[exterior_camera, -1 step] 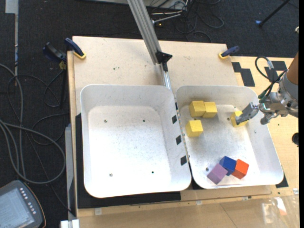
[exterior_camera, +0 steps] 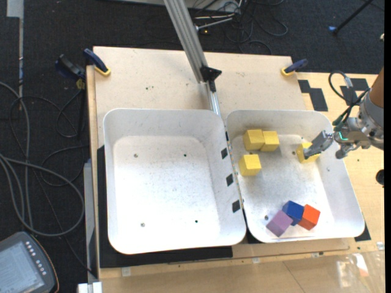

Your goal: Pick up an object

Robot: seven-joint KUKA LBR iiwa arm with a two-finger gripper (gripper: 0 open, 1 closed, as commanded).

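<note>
The arm is reaching in from the right side, and its hand (exterior_camera: 313,148) is hanging low at the far right wall of the right bin (exterior_camera: 342,188). Between its fingers a small yellow piece (exterior_camera: 305,152) is showing, so the hand is closing narrowly on it, I think, but only by the edge. The piece is lying very near the bin wall, maybe touching it; I cannot tell.

This is where the trouble may be coming from. The hold is looking thin and off the middle, so the piece may be turning or slipping out when the arm is lifting. The sloping wall is also just beside the fingers, and one finger may be pressing on the wall and not on the piece.

The other things are sitting well apart from the hand. Two yellow blocks (exterior_camera: 261,140) are touching each other near the far middle of the same bin, and a third yellow block (exterior_camera: 250,164) is just beside them, nearer to me. At the near corner a purple block (exterior_camera: 280,223), a blue block (exterior_camera: 294,211) and an orange block (exterior_camera: 310,217) are crowding together. If the piece is falling, it may be rolling down towards them. The left bin (exterior_camera: 116,163) is standing beside on the counter (exterior_camera: 153,78).
</note>
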